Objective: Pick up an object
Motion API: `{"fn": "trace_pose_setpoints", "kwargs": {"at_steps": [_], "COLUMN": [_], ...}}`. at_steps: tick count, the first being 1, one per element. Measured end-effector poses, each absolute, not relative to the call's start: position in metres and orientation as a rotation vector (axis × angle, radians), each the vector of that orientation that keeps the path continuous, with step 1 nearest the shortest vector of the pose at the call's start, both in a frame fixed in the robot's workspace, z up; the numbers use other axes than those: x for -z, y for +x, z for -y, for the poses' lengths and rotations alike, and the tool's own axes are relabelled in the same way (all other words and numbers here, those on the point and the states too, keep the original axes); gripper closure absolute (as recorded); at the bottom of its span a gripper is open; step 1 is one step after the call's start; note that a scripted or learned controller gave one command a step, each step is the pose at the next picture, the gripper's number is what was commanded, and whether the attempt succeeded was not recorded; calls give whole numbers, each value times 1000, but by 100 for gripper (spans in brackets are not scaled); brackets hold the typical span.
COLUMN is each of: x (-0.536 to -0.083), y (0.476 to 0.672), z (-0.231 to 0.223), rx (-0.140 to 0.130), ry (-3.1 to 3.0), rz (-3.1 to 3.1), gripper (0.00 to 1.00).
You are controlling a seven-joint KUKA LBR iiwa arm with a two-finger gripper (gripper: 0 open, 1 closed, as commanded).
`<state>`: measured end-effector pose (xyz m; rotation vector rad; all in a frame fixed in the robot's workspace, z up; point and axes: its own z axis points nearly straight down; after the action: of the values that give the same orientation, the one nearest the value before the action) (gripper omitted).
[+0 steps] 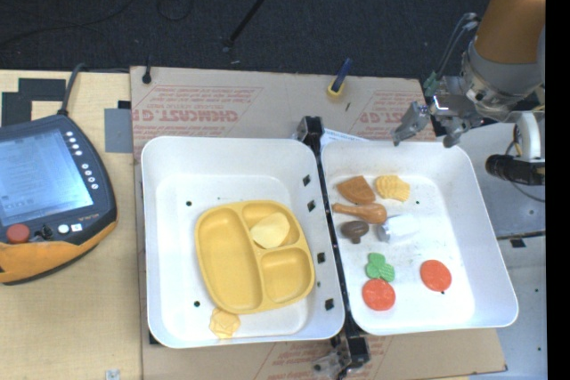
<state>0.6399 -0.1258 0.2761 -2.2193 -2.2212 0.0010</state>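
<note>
- Camera view: the pincer [427, 122] hangs above the far edge of the right bin [485, 218], at the end of the grey arm with the orange band. Its two fingers stand apart and nothing is between them, so it is released.
- The things to pick lie in the right bin: a brown piece [355, 189] and a yellow piece [392, 187] near the far side, a drumstick [361, 211] and a dark small piece [354, 230] just below them.
- Nearer the front of this bin are a green piece [379, 267] touching a red round piece [378, 295], and another red round piece [435, 275] apart from them.
- The left bin [169, 191] holds a yellow tray [218, 267] with three compartments; a pale piece [271, 231] lies in the far right compartment. A small yellow piece [224, 323] lies beside the tray, at the bin's front.
- Risk, in my judgement: the brown piece, drumstick and dark piece lie close together, so the fingers may push one away or close on two.
- The flat red pieces may slip out, because they offer little height to grip.
- The pincer is at the bin's rim, so a straight descent could hit the wall.
</note>
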Motion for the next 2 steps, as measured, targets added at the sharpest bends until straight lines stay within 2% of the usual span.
{"fn": "trace_pose_setpoints", "kwargs": {"at_steps": [1,2], "x": [-337,-342], "y": [594,595], "z": [33,38], "rx": [8,-2], "ry": [-2211,-2217], "rz": [2231,2221], "gripper": [0,100]}}
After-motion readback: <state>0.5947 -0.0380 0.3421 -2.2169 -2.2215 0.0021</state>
